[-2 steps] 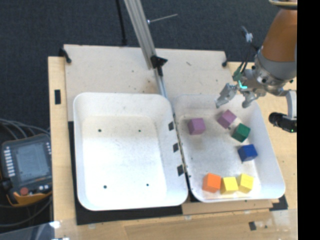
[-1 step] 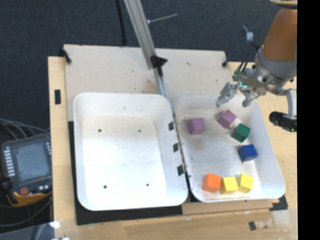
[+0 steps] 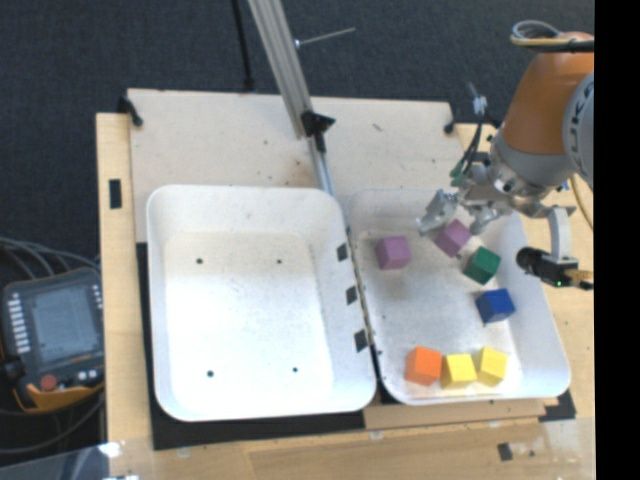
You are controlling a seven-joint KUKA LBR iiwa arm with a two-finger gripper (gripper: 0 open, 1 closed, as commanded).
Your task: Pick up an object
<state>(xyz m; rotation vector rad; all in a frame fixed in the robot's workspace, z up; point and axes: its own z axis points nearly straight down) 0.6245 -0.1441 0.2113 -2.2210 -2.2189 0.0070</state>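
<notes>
A silver aluminium mast (image 3: 283,50) rose at a slant from behind the two bins, its black bracket (image 3: 316,125) just above the left white bin (image 3: 175,218). Left of that bin, off the wooden bench (image 3: 220,133), a grey teach pendant (image 3: 52,328) lay on dark carpet (image 3: 90,38), black cables (image 3: 30,253) looping above it.

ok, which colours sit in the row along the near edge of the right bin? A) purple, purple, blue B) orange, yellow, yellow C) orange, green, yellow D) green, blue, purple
B: along the near rim of the right bin sit the orange cube, a yellow cube and a second yellow cube; the green cube and blue cube lie farther back.
</notes>
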